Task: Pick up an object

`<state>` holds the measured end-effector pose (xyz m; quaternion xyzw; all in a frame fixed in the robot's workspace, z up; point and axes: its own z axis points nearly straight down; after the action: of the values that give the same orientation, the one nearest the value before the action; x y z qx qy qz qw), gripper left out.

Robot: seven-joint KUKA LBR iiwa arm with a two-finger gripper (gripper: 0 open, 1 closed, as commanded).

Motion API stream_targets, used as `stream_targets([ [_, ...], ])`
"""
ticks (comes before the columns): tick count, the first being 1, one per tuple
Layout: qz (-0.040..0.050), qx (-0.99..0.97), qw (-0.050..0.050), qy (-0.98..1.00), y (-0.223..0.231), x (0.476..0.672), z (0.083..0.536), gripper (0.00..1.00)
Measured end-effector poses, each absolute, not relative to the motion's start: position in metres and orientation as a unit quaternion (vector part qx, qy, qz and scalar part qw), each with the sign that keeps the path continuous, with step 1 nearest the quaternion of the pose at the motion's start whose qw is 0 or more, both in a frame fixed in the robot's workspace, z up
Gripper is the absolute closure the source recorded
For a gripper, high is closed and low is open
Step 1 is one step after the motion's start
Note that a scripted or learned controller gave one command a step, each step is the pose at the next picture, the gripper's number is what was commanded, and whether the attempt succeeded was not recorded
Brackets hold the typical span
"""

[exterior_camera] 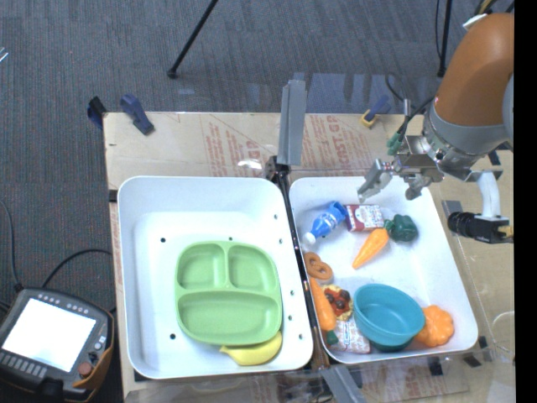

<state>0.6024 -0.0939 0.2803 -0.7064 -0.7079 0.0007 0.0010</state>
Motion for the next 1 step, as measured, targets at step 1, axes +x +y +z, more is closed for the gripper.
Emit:
stream_targets([
  [1, 0.0046, -0.746, 0.006, -0.666, -0.1595, 0.5763, 0.1641, 0.00],
])
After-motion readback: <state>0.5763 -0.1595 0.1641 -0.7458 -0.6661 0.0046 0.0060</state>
